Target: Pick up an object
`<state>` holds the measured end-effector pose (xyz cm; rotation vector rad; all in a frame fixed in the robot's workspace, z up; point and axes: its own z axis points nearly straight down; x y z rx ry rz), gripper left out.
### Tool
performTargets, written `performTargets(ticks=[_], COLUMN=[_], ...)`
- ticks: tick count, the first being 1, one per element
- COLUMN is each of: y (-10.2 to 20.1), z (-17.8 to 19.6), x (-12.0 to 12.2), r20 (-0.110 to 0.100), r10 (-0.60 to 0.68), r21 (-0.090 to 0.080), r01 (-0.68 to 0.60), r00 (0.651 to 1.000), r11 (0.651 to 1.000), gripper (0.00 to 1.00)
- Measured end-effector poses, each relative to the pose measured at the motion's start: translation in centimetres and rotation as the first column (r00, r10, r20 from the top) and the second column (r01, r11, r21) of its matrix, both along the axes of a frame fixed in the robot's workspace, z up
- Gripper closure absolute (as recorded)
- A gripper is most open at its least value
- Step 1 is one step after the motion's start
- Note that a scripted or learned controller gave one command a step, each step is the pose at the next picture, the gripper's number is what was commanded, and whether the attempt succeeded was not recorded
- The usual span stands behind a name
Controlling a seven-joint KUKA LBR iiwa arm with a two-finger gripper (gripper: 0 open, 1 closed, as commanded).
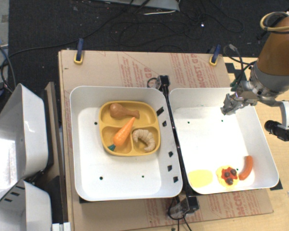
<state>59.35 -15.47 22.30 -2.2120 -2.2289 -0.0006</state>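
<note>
My gripper (pixel 229 108) hangs over the far right part of the right bin (pixel 216 143), well above the floor, with nothing seen between its fingers. Near that bin's front edge lie a flat yellow disc (pixel 200 178), a small red and orange piece with dark spots (pixel 227 174), and an orange sausage (pixel 246 167). In the left bin (pixel 86 143) a yellow divided plate (pixel 105 134) holds a brown drumstick (pixel 124 111), an orange carrot (pixel 124 132) and a pale shrimp (pixel 145 139).
The bins sit on a cardboard-covered bench with yellow clamps (pixel 78 57) at the back edge. A black divider (pixel 169 124) runs between the bins. White containers (pixel 19 143) stand at the left. Cables lie on the dark floor behind.
</note>
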Motion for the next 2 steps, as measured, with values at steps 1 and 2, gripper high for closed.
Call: performTargets(ticks=[1,2], y=[6.3,11.3], z=[0.5,1.4], x=[0.3,0.4], r20=[0.000,0.002], r10=[0.002,0.001], r21=[0.001,0.000], r01=[-0.002,-0.001], r00=[1.000,1.000], r11=[1.000,1.000], gripper=[1.00,1.00])
